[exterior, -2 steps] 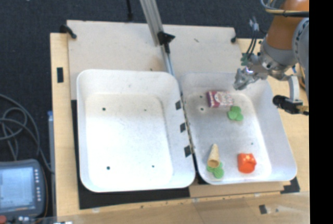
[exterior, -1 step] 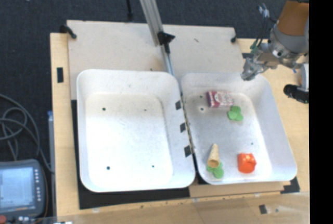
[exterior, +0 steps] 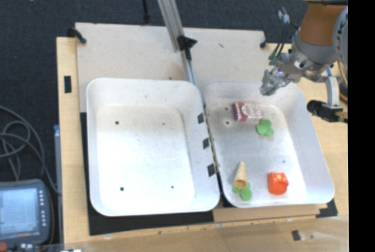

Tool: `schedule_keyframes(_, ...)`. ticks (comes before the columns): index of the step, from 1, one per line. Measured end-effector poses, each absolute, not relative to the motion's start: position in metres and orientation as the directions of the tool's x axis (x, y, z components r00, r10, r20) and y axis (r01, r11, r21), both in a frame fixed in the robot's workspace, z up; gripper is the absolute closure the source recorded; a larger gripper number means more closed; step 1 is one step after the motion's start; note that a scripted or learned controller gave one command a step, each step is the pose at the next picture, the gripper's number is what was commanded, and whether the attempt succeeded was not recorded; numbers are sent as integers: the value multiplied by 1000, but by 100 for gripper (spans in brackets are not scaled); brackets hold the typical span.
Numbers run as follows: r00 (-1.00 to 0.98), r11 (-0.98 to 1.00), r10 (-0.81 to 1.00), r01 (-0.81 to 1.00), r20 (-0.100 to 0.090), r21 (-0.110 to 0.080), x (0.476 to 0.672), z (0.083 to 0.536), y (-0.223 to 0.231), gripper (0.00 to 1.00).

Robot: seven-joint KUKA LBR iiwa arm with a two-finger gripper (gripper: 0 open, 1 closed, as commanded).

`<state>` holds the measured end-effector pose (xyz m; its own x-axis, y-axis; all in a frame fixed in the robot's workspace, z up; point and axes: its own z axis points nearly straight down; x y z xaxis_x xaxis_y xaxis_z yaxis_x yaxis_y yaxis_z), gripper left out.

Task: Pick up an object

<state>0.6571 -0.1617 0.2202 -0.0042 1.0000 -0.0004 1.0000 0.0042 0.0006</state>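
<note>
The right bin (exterior: 304,128) holds a pink and white packet (exterior: 246,111) near its back, with a green piece (exterior: 265,128) just to the packet's right. Near the bin's front lie a tan cone (exterior: 241,174) with a green piece (exterior: 244,191) at its base, and a red-orange block (exterior: 278,183). My gripper (exterior: 268,88) hangs over the back edge of the right bin, up and to the right of the packet, touching none of the objects. Nothing shows between its fingers.
The left bin (exterior: 94,128) stands beside the right one. A slanted metal pole (exterior: 167,4) rises behind the bins, with its clamp at the seam between them. A monitor (exterior: 23,213) sits at the lower left, off the bench.
</note>
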Motion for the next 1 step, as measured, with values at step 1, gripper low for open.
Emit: schedule_keyframes(1, -6, 6, 1000, 1000, 1, 0, 646, 219, -103, 100)
